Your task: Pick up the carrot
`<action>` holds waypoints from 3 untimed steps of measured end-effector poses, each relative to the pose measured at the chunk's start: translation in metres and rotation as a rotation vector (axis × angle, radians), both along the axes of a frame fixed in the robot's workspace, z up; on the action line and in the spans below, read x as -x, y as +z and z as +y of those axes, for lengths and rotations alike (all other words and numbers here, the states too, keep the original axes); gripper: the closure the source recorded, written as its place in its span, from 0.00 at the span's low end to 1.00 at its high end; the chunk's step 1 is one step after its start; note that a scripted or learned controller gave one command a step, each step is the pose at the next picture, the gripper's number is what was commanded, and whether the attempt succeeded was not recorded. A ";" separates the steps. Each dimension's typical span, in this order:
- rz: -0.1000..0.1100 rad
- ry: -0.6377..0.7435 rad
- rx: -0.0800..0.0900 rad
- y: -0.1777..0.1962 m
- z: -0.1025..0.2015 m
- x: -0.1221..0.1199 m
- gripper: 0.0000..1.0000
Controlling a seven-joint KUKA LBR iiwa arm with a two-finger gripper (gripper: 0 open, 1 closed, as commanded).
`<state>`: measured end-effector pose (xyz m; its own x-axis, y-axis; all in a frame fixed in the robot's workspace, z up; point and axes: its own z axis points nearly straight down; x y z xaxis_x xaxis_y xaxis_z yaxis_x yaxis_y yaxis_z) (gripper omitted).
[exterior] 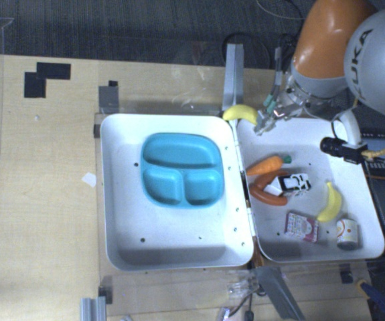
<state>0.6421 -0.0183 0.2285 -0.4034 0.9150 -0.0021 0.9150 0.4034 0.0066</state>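
The carrot (265, 165), orange with a small green tip, lies on the left side of the right bin (363, 209), pointing toward the divider. My gripper (270, 116) hangs over the bin's far left corner, well above and behind the carrot, with nothing seen between its fingers. Whether those fingers are apart or together is not clear from this angle.
A blue three-compartment tray (181, 168) sits in the left bin (122, 239). Near the carrot lie a red sausage (268, 196) and a black-and-white toy (295, 183). A banana (331, 202), a pink packet (300, 227) and a small can (347, 233) fill the front right. Another banana (240, 114) rests on the rim.
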 end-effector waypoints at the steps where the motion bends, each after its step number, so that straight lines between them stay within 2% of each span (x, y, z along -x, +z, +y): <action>1: 0.000 0.153 0.000 -0.025 0.104 -0.028 1.00; 2: 0.002 0.411 0.000 -0.045 0.207 0.107 1.00; 3: 0.001 0.410 0.000 -0.045 0.207 0.107 0.00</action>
<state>0.5355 0.1883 0.1839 -0.7347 0.6784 -0.0014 0.6784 0.7347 0.0054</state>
